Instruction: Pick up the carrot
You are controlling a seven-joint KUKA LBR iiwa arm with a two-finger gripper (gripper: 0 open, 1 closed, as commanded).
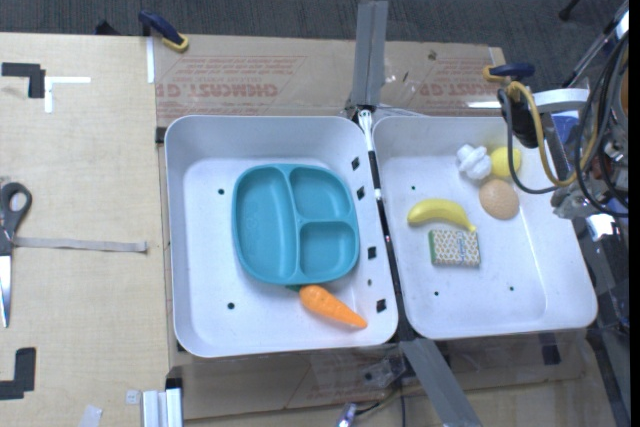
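An orange carrot point(332, 307) lies in the left white bin point(195, 245), near its front wall. It points from upper left to lower right. Its thick end touches the front rim of a teal divided plate point(296, 223) that sits in the middle of the same bin.
The right bin point(520, 300) holds a banana point(440, 211), a green-and-yellow sponge point(454, 247), a brown egg-shaped thing point(499, 199), a lemon point(505, 162) and a small white object point(471, 158). Cables point(590, 145) hang at the right edge. Scissors point(10, 215) lie on the bench at far left.
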